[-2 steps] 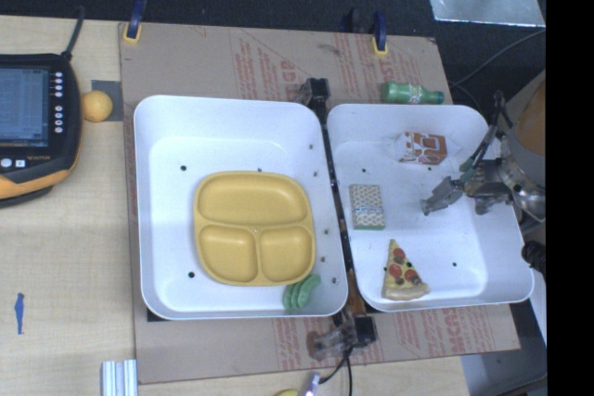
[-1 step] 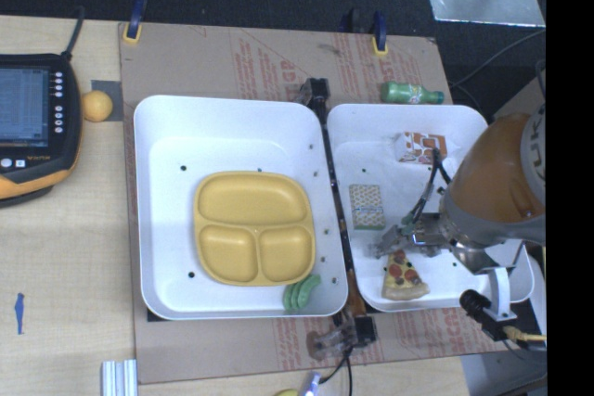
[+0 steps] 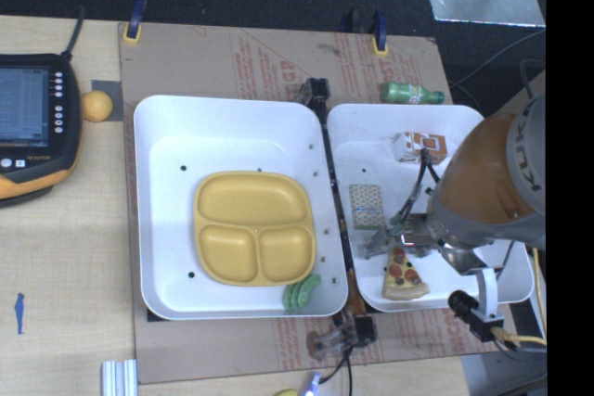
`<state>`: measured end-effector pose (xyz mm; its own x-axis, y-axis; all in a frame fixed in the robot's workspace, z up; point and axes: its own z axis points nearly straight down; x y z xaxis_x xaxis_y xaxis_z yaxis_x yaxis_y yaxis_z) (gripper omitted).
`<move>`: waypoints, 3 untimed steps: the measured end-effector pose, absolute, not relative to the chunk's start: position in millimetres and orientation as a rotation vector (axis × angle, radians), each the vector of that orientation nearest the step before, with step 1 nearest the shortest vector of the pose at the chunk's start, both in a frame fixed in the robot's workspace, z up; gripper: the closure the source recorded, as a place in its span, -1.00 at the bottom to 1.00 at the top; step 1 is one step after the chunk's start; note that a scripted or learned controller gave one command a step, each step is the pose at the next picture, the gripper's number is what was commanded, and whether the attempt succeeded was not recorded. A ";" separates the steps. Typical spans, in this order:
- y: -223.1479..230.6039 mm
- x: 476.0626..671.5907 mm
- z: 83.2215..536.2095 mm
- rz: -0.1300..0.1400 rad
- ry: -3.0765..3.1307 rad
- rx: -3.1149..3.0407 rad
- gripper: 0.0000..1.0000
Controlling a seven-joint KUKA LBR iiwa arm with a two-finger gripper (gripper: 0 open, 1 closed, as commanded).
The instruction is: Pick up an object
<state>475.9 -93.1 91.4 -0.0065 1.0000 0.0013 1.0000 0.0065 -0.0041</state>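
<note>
Two shallow white bins side by side on brown cardboard: left bin (image 3: 158, 199), right bin (image 3: 371, 121). Left bin: yellow three-compartment plate (image 3: 252, 225) near centre, small green item (image 3: 301, 292) by the near right corner, just beside the plate. Right bin: pizza slice toy (image 3: 404, 276) near the front wall, flat speckled card-like piece (image 3: 366, 204) toward the middle, small orange-and-white item (image 3: 419, 145) toward the back. Gripper (image 3: 388, 239) low in the right bin, between card piece and pizza slice, just above the slice's tip; claw state impossible to tell, nothing seen clamped. Outside the bins: green bottle (image 3: 411, 93) behind the right bin, yellow ball (image 3: 96, 105) and handheld controller (image 3: 32, 125) on the left.
</note>
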 end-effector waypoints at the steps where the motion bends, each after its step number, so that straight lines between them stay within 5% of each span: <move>1: -94.2 476.2 101.4 0.006 -2.231 -2.206 1.00; 2: -161.1 476.5 183.1 0.001 -2.225 -2.218 1.00; 3: -211.3 601.0 211.0 0.000 -2.226 -2.217 1.00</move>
